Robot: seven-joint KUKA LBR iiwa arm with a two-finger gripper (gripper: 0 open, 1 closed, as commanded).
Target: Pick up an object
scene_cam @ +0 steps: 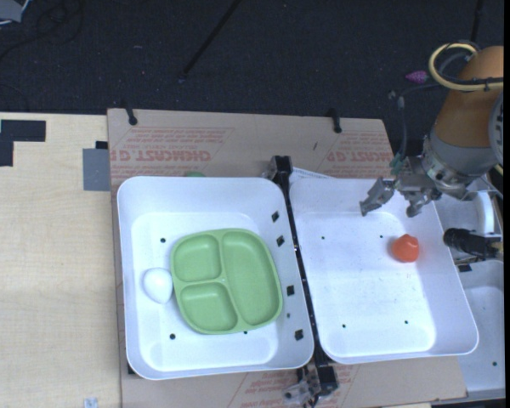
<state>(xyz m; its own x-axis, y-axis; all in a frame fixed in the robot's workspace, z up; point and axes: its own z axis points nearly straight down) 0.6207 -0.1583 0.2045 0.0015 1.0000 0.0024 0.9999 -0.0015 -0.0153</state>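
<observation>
Gripper (394,199): two-finger type, fingers spread apart and grasping nothing, poised over the upper right part of the right bin (357,347), near its back wall. Fingertips pointed down and toward the left of the view.

Arm (467,117): grey body with an orange band above the wrist, entered from the right of the view; a yellowish cable loop sat at its top.

Orange ball (405,248): small, round, orange-red; lay on the floor of the right bin toward its right wall, below the gripper in the view and apart from it, untouched.

Left bin (144,202): shallow, white, side by side with the right bin, a dark clip strip between the two.

Green divided plate (226,280): three compartments, light green, lay flat in the middle of the left bin.

White egg-shaped object (158,285): sat just beside the plate's left edge, in the left bin; whether the two touched could not be told.

Cardboard sheet (238,147): brown, printed in red, lay beneath both bins.

Bench (42,270): pale wood surface to the left, bearing dark rectangular marks near its upper left.
</observation>
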